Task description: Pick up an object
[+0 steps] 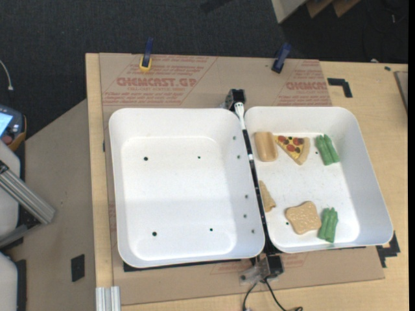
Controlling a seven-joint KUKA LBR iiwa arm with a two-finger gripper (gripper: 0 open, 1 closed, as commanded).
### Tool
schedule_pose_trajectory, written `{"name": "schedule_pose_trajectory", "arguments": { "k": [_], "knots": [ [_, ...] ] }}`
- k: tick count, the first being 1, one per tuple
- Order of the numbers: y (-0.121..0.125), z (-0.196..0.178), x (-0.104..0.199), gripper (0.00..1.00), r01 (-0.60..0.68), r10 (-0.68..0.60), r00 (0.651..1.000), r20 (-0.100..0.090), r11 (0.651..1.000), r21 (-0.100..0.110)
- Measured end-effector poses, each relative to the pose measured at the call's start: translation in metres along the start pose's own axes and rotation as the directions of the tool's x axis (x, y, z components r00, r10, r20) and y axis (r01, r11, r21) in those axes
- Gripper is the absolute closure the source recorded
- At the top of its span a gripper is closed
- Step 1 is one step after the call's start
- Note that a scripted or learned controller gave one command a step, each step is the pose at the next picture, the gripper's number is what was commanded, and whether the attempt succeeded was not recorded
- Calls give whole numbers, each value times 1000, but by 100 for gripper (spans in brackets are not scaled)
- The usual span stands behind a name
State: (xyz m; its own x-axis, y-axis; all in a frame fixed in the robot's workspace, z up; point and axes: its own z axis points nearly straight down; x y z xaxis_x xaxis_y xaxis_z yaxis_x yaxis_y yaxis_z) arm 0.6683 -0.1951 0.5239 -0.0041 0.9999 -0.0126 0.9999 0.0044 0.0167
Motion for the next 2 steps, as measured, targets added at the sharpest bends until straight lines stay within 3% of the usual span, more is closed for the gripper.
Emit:
{"name": "schedule_pose_trajectory", "arguments": {
  "k": [1,2],
  "knots": [
    [0,1,0,0,0,0,1000,-1,1000,1],
    [1,-11,1,100,1,-1,1000,3,1000,-5]
  ]
}}
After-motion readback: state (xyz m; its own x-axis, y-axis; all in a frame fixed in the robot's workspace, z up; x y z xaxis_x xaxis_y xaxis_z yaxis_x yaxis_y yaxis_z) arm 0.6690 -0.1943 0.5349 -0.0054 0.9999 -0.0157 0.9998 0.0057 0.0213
